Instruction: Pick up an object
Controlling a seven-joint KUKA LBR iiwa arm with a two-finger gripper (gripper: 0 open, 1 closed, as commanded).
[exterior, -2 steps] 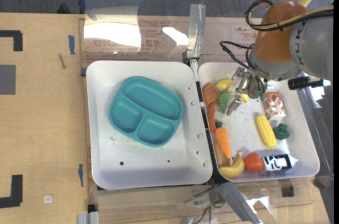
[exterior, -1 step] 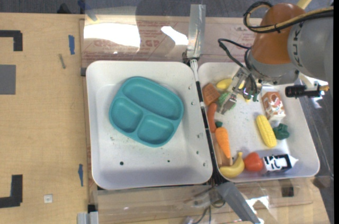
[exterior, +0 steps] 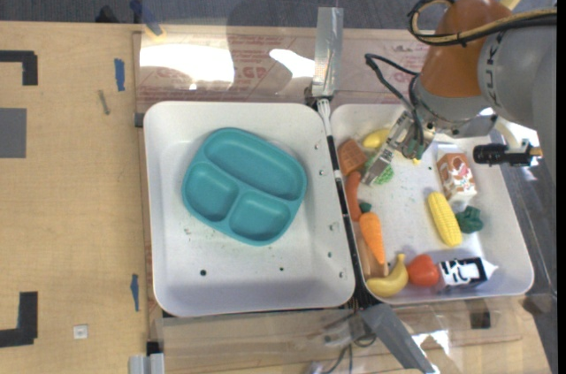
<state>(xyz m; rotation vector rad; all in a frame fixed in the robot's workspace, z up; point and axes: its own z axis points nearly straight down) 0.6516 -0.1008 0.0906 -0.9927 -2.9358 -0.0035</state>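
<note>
- Left shallow white plastic bin (exterior: 168, 275): bears one teal three-compartment plastic plate (exterior: 244, 185), lying flat near the bin's centre.
- Right shallow white plastic bin (exterior: 517, 253): holds the toy foods, any one of which would serve the task.
- Grey arm with orange band (exterior: 460, 54): enters from 2 o'clock and leans over the right bin's upper part.
- Two-finger gripper (exterior: 389, 153): poised at the bin's 10 o'clock; finger spread cannot be told, and nothing is seen held.
- Nearest pieces: small green leafy toy (exterior: 380, 175) just under the tip, yellow lemon-shaped toy (exterior: 375, 139) beside it, brown bread-like piece (exterior: 351, 155) at 9 o'clock.
- Further pieces: orange plastic carrot (exterior: 371, 238), yellow corn cob (exterior: 444, 217), yellow banana (exterior: 389, 278) at 6 o'clock.
- Judgement: descend straight on one piece, clear of the bin's left wall and neighbours.
</note>
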